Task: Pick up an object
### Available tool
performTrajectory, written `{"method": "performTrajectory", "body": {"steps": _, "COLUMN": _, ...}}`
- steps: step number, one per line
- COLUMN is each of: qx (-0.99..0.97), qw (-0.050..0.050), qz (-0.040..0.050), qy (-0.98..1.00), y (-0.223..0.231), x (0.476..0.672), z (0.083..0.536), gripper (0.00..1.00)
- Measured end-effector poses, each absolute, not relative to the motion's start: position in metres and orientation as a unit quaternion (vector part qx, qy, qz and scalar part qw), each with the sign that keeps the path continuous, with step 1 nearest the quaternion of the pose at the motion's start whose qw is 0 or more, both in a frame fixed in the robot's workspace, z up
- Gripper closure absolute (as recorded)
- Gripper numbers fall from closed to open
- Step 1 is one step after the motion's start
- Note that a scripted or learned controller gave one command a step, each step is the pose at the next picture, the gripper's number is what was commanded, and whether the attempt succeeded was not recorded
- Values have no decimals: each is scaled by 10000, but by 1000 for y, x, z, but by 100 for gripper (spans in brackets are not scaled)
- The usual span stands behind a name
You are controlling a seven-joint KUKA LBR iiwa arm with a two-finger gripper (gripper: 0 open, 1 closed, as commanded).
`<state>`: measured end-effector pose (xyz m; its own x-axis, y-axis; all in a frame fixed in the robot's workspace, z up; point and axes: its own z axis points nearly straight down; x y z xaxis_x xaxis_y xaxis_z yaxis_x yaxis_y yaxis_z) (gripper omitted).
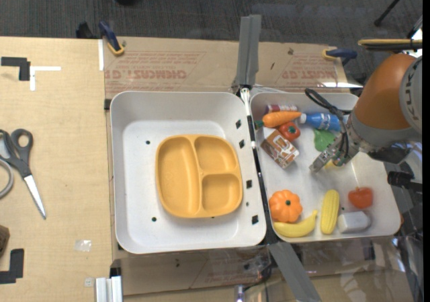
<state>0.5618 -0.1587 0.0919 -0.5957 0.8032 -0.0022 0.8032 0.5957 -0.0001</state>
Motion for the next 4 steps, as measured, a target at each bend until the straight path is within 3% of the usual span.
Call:
{"method": "performTrajectory", "body": {"steps": 1, "qx": 4800, "qw": 10, "qz": -8, "qy": 8772, "y": -88, "x": 610, "z": 219, "gripper": 100}}
{"method": "performTrajectory", "body": {"steps": 2, "qx": 5558, "qw": 9, "qz": -11, "qy": 8313, "y": -51, "x": 650, "z": 274, "gripper": 100}}
{"method": "performTrajectory", "body": {"steps": 3, "qx": 6315, "qw": 12, "qz": -11, "qy": 7754, "y": -146, "x": 659, "z": 337, "gripper": 100}}
{"method": "performTrajectory", "body": {"steps": 4, "qx": 7801, "qw": 5, "qz": -14, "qy": 6257, "y": -219, "x": 659, "z": 357, "gripper": 100}}
